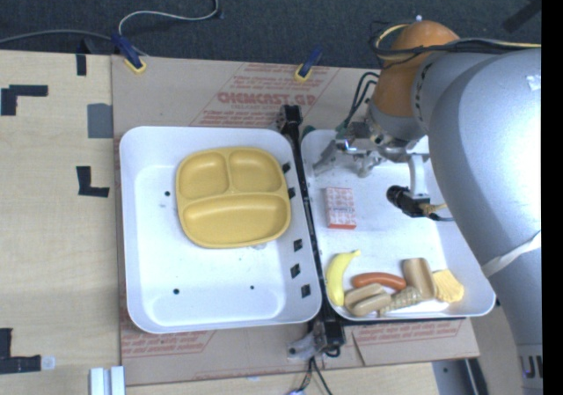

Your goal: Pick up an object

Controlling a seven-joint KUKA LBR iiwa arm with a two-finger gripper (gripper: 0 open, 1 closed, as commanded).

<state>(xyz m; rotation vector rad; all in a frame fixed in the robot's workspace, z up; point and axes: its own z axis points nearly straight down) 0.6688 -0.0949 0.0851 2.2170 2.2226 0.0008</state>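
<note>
So here's me, reaching into the right bin on the counter. My gripper hangs over that bin's far edge, close to the corner next to the divider between the two bins. From this angle I honestly can't tell how far open it is, and I see nothing held in it.

Stuff to grab is all in the right bin. A small pink-and-white patterned block lies flat near the divider side, about midway along, just below my gripper and apart from it. The rest is bunched along the near edge: a banana towards the near corner by the divider, then a red sausage with a tan bread roll touching it, a brown cylinder piece, a ridged tan cone-like thing and a yellow chunk at the outer end.

The left bin has a yellow divided plate sitting flat in its far half. Both bins rest on a cardboard sheet with red lettering.
</note>
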